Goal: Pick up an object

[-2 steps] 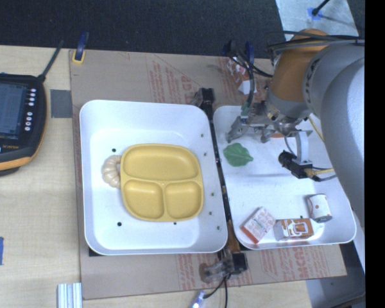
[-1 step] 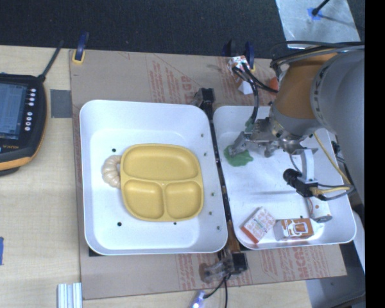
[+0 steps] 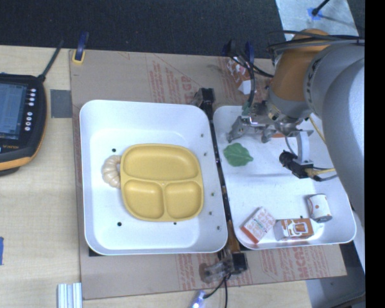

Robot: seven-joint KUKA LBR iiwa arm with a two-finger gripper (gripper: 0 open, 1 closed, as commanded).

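- A teach pendant (image 3: 9,120) with an orange-rimmed casing lies at the far left of the bench, its screen facing up.
- The left bin (image 3: 96,230) holds a yellow divided plate (image 3: 162,181) with three compartments, lying flat near the middle.
- A pale, ridged shell-like object (image 3: 111,170) sits just beside the plate's left edge, partly tucked under it.
- The right bin (image 3: 269,191) holds the loose items; a green leaf-shaped piece (image 3: 237,154) lies near its far left corner, close to the wall between the bins.
- The gripper (image 3: 240,132) hangs low over the far left part of the right bin, just beyond the green piece; whether its fingers are spread or closed cannot be told, and nothing is seen between them.
- At the near edge of the right bin, a small red-and-white packet (image 3: 258,224) lies tilted, an orange carton (image 3: 298,228) lies touching it on the right, and a small white can (image 3: 318,206) rests further right.
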